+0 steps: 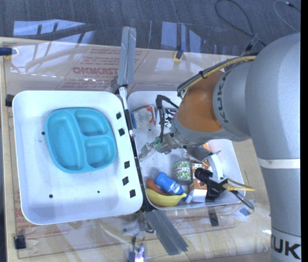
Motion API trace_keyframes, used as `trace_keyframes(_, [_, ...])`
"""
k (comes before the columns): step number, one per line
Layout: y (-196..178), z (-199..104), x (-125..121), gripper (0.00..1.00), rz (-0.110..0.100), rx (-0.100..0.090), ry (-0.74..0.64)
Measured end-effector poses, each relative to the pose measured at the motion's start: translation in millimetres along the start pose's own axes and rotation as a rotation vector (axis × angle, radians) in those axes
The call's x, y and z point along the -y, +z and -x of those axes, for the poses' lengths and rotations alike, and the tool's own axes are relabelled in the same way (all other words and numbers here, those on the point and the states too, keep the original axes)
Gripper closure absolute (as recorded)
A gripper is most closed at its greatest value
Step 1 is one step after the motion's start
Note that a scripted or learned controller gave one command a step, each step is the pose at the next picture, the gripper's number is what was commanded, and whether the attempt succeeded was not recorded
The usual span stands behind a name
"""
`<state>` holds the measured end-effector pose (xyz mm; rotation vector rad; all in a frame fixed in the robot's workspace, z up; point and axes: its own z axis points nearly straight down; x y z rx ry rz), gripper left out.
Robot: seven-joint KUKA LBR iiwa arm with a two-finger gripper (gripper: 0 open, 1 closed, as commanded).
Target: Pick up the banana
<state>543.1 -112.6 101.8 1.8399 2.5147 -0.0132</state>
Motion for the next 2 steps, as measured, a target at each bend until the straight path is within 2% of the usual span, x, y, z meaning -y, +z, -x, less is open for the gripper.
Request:
trace_keyframes(1, [13, 31, -29, 0.0, -0.018, -0.025, 0.327])
trace_keyframes(2, [-28, 94, 1, 0.0, -0.015, -0.027, 0.164])
